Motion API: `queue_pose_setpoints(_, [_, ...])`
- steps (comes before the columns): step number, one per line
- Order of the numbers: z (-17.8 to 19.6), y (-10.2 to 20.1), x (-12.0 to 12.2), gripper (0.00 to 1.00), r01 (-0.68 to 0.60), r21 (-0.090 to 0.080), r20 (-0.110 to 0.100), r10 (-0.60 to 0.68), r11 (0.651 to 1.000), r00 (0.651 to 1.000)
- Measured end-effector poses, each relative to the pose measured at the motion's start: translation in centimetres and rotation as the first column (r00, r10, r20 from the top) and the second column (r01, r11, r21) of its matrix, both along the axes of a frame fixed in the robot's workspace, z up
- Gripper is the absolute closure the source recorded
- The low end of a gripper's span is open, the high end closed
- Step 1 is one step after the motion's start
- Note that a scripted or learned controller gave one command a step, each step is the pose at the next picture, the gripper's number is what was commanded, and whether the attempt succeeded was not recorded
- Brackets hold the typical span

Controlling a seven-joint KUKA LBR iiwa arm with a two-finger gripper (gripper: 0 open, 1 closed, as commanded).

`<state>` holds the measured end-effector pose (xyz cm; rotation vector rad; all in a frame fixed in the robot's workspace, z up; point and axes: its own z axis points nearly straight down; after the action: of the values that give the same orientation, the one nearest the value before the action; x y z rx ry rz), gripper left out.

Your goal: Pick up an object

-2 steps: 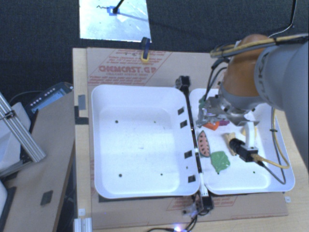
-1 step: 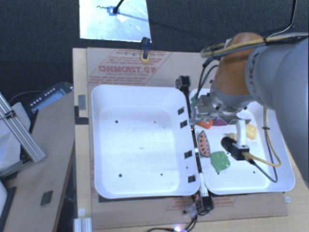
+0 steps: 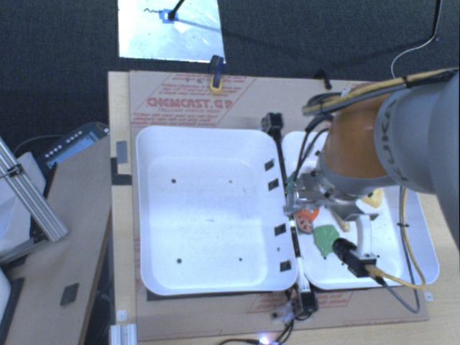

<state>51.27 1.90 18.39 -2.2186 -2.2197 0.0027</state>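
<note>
Single overhead view. The arm (image 3: pixel 402 139), grey with its orange band, enters from 3 o'clock and bends down over the right bin (image 3: pixel 424 254). The hand (image 3: pixel 310 205) sits low in that bin, close against its left wall, at roughly 9 o'clock of the bin's floor. Whether the hand is wide or narrow cannot be told; the wrist body covers it from above.

Objects in the right bin: a red-orange piece (image 3: pixel 307 218) lies just below the hand, touching or nearly touching it; contact cannot be judged. A green object (image 3: pixel 325 238) lies just beside the red-orange piece, toward 5 o'clock from it. A pale yellow item (image 3: pixel 371 198) shows at 3 o'clock of the hand, partly hidden by the arm. Nothing is visibly lifted.

The left bin (image 3: pixel 208 207) shares a black-clipped divider with the right one. Both rest on a cardboard sheet (image 3: pixel 190 99) on the desk (image 3: pixel 68 214). A yellow cable (image 3: pixel 399 282) trails across the right bin's 5 o'clock corner.
</note>
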Motion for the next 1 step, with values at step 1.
queue_pose_setpoints(1, [7.57,4.30,0.20,1.00,-0.009,0.002,0.012,0.009,1.000,1.000])
